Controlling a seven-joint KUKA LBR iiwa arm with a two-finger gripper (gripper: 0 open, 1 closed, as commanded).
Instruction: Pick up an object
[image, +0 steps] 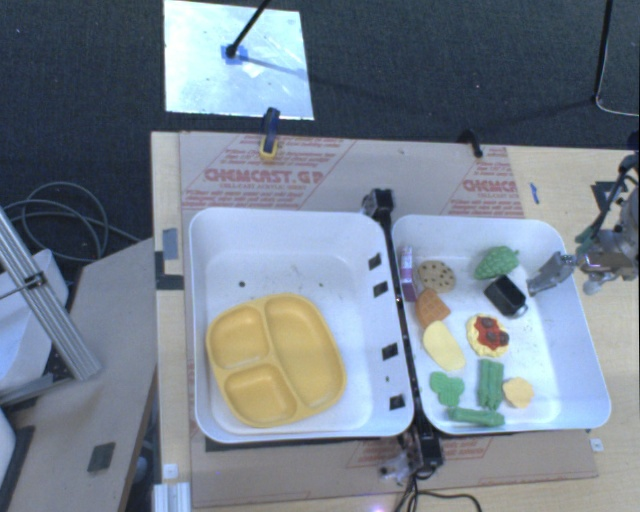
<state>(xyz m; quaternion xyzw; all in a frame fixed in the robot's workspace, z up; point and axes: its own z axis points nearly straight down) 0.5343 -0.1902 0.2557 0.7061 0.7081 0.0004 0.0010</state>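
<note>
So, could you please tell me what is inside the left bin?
A yellow divided tray lies in the left bin. The bin floor beneath the tray is covered.

Dark carpet floor (80, 90) surrounds the cardboard-topped wooden bench (300, 170).

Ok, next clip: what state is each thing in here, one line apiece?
Yellow tray: upright in the left bin, its three compartments bare.
Right bin: holds the toy food, spread loosely.
Cookie: lying flat.
Pizza piece: flat, topping up.
Black cup: tipped on its side.
Gripper: over the right bin's edge, holding nothing.
</note>
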